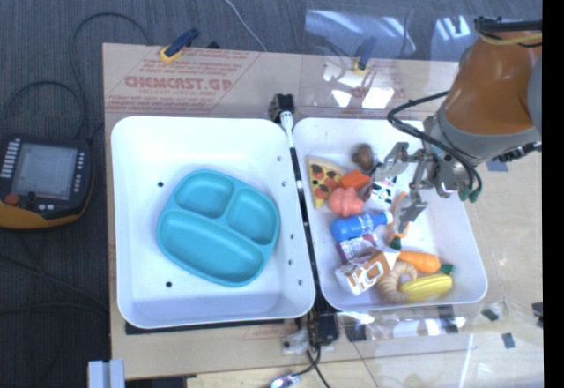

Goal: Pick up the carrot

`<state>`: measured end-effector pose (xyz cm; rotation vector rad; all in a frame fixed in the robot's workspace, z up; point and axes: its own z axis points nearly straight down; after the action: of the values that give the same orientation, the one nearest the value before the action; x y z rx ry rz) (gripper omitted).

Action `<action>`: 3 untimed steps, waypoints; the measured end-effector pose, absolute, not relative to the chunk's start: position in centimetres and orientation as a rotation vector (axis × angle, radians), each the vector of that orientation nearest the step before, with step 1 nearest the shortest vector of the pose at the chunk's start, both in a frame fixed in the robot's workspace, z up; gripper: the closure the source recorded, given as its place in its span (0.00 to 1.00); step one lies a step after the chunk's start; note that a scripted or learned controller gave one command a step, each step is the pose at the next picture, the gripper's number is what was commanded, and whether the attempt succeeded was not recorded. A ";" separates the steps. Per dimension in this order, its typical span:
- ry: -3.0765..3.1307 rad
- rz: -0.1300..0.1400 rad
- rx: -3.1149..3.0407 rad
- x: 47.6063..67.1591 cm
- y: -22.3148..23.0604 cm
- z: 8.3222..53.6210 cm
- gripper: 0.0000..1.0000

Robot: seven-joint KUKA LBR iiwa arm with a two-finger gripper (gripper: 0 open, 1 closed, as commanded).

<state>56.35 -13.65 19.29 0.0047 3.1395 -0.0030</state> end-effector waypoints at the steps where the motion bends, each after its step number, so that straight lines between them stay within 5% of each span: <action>1: 3.147 0.002 -0.078 48.6 -17.3 12.2 0.00; 2: 3.125 -0.013 -0.175 49.7 -14.0 9.5 0.00; 3: 3.086 -0.006 0.480 50.4 -11.8 9.4 0.00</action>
<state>50.42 -11.83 9.40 0.4803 3.0863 -0.0062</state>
